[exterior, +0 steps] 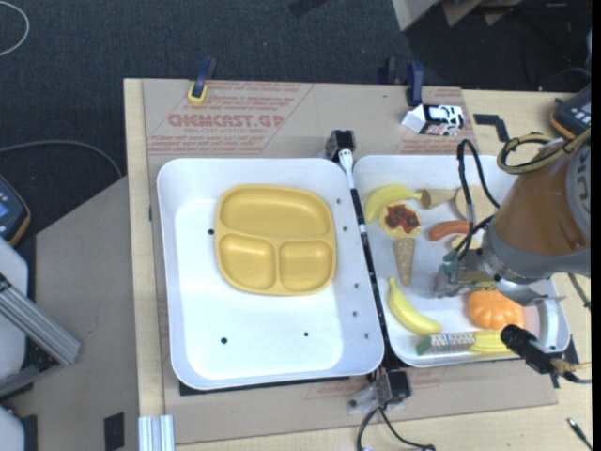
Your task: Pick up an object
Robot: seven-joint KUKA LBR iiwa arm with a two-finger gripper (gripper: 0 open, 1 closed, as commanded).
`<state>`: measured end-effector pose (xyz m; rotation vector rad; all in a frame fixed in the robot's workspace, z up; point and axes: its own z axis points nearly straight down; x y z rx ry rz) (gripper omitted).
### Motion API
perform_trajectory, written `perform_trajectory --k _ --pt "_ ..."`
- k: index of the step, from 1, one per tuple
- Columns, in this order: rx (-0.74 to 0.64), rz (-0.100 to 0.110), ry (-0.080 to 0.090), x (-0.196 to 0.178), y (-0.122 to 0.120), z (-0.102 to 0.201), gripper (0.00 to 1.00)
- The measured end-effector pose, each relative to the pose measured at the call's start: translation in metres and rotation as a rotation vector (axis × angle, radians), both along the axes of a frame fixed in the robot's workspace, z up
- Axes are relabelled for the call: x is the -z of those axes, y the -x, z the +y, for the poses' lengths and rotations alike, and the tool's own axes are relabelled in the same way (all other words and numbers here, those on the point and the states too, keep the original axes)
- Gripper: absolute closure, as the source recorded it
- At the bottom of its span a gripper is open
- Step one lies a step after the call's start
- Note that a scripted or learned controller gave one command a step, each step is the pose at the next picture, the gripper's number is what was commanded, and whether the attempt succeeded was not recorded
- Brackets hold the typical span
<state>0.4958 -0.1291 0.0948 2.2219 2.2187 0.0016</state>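
Observation:
The right bin [406, 163] holds several toy foods. A yellow banana [389, 198] lies at its back left beside a cone with a red top [403, 233], and an orange-red sausage [448, 229] lies further right. A second banana [411, 310] lies at the front left. An orange pumpkin-like piece [492, 310] and a corn cob [465, 343] sit at the front. My gripper [451, 280] hangs low in the middle of this bin, just right of the cone and left of the orange piece. Nothing shows as held.
The left bin [188, 327] bears a yellow divided tray [275, 238]. The grey and orange arm [540, 224] covers the right bin's right side, with cables looping above it. A small tan piece [437, 196] lies near the back. Clamps stand at the bench's far edge.

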Motion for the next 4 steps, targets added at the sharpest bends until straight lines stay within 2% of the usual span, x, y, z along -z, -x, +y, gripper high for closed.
perform_trajectory --k 3,4 --pt "-0.003 -0.005 0.002 -0.133 -0.018 -0.006 1.00" --pt "-0.007 -0.001 0.000 -0.122 -0.038 0.046 1.00"
